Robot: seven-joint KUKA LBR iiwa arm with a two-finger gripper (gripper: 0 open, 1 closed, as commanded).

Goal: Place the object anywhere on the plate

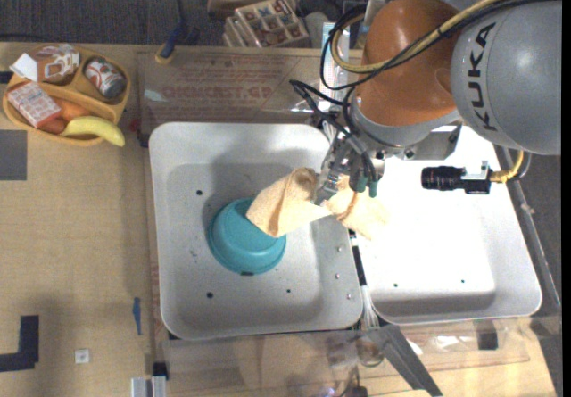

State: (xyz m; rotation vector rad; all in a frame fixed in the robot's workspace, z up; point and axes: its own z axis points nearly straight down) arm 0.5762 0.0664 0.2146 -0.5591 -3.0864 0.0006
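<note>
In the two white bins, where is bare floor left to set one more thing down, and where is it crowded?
Free: most of the right bin, from the cloth to its near and right walls; in the left bin, the strip between the teal plate and the left wall. Crowded: the divider, where the gripper hangs over the cloth.

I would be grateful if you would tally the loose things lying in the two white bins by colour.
Teal: 1 (teal dish)
Tan: 1 (tan cloth)
Total: 2
</note>
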